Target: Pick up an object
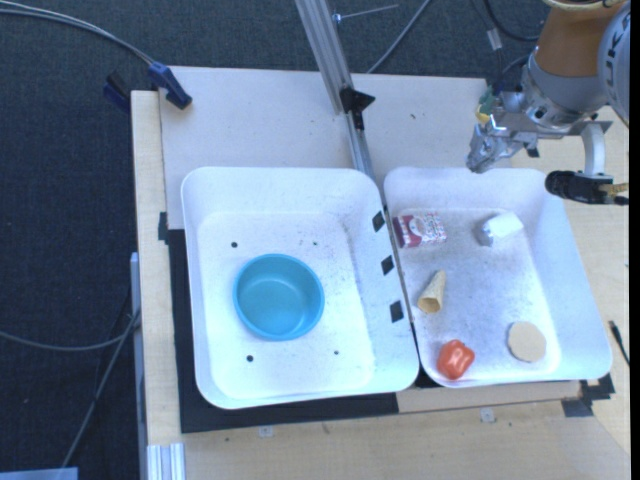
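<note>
tool (487, 156): hovering over the right bin's (578, 268) far rim
right bin: holding a red-white packet (419, 230), white piece (498, 228), cone (432, 291), red item (455, 359), tan disc (526, 342)
left bin (205, 228): holding a blue bowl (279, 296)

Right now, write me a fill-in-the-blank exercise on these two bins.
1. The blue bowl sits in the ____ bin.
2. The cone lies in the ____ bin.
3. The tool hangs over the right bin's ____ edge.
4. The tomato is ____ in colour.

Missing words: left; right; far; red
</note>
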You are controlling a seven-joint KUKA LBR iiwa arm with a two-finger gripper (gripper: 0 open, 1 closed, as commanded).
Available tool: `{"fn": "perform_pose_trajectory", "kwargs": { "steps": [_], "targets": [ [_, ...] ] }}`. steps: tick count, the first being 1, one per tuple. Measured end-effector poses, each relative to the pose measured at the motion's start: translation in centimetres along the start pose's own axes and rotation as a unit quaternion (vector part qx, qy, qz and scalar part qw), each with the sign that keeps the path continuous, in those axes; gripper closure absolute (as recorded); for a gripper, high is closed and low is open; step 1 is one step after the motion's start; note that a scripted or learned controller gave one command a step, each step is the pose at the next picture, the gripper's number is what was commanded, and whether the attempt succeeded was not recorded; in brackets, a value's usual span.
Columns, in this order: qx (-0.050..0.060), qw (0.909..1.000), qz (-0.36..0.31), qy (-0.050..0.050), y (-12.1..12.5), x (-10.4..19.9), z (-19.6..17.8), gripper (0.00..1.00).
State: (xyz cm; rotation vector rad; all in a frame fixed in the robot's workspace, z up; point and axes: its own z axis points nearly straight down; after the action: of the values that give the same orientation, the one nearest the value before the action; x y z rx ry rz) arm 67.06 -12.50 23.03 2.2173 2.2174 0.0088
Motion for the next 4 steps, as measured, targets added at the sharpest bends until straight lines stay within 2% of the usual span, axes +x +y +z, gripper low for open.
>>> {"fn": "perform_pose_trajectory", "kwargs": {
  "steps": [1, 2, 4],
  "targets": [
    [0.0, 1.0, -0.001, 0.0, 0.2, 0.0, -3.5, 1.0],
    [0.007, 1.0, -0.002, 0.002, 0.2, 5.3, -2.8, 1.0],
    [0.011, 0.9999, -0.003, 0.002, -1.9, 15.0, -0.5, 1.0]
  ]
}}
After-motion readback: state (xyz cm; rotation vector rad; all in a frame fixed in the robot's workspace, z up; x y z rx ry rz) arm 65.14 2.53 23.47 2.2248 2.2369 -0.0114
